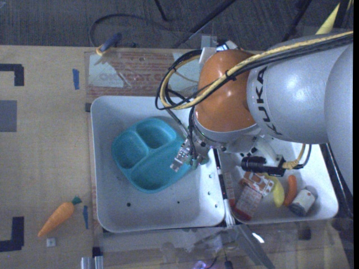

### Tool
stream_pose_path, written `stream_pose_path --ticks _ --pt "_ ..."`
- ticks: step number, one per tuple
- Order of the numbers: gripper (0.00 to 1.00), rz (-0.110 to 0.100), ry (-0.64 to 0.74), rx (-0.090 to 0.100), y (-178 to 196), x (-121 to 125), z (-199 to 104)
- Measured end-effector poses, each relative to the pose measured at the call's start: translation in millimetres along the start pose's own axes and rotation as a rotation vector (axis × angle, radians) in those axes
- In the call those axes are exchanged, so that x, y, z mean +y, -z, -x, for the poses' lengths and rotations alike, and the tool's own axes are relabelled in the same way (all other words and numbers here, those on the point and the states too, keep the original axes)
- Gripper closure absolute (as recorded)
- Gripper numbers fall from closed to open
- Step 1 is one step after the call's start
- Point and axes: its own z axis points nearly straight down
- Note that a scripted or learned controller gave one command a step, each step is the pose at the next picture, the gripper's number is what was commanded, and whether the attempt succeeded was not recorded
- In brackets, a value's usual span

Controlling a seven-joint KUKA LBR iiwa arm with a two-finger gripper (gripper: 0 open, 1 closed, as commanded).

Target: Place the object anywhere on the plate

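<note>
A teal divided plate (143, 153) lies in the left white bin (112, 206). My gripper (184, 157) hangs just over the plate's right edge, beneath the orange wrist band. Its metal tip is small in the view and nothing is visible between the fingers. In the right bin (328, 198) lie a red and white packet (249, 195), a yellow piece (278, 194), a small orange carrot (290, 188) and a grey can (303, 202).
The big grey arm covers most of the right bin and the upper right of the view. A toy carrot (56, 217) lies on the wooden bench left of the bins. Blue tape marks (76, 78) sit on the bench top.
</note>
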Motion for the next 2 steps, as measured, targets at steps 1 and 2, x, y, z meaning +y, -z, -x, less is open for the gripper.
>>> stream_pose_path --ticks 1,2 --pt "1.00 0.001 0.088 0.000 16.9 60.4 -63.4" --pt "1.00 0.003 0.425 -0.001 18.6 83.3 -51.7"
